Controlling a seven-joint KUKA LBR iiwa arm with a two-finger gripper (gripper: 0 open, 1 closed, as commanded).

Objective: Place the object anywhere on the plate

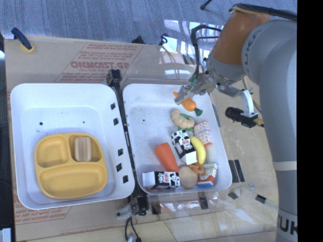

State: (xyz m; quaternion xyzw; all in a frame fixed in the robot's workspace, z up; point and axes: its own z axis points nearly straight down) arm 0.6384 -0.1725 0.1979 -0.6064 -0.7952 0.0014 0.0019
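Note:
My gripper (186, 96) is low over the far part of the right bin (146, 110), reaching in from the right. A small orange toy (189, 105) with a green leaf sits right at its tip, touching or nearly touching it; I cannot tell whether it is gripped. The yellow divided plate (70, 178) lies in the left bin (30, 100), well to the left of the gripper. A tan block (82, 148) rests in the plate's upper right compartment.
Crowding the right bin's near right side are a beige knobbly toy (181, 119), a red-orange cylinder (166, 157), a banana (198, 150), two cow-print cartons (181, 141) and several small packets. A black divider (120, 120) separates the bins.

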